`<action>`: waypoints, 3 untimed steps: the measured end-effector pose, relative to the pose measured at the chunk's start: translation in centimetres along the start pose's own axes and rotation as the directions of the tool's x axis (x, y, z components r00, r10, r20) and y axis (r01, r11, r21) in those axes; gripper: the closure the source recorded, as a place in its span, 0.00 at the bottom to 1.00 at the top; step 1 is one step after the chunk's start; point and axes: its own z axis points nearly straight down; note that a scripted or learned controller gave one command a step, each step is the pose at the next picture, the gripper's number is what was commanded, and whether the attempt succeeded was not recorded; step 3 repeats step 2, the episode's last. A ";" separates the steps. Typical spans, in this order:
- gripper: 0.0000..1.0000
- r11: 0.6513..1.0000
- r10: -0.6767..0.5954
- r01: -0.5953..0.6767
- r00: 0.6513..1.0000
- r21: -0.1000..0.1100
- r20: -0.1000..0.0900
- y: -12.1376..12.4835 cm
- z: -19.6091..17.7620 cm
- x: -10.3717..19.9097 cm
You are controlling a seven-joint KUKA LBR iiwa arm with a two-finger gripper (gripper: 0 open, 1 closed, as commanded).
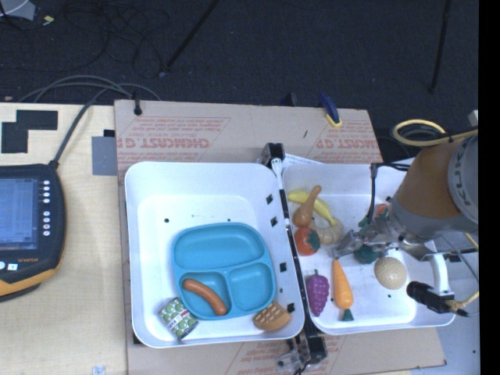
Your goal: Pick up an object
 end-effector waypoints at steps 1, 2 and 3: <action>1.00 1.000 0.006 -0.006 1.000 -0.001 0.001 0.1 -1.1 -0.3; 1.00 1.000 -0.006 0.006 1.000 -0.013 0.003 6.0 -8.7 6.7; 1.00 1.000 -0.006 0.006 1.000 -0.013 0.003 6.0 -8.7 6.7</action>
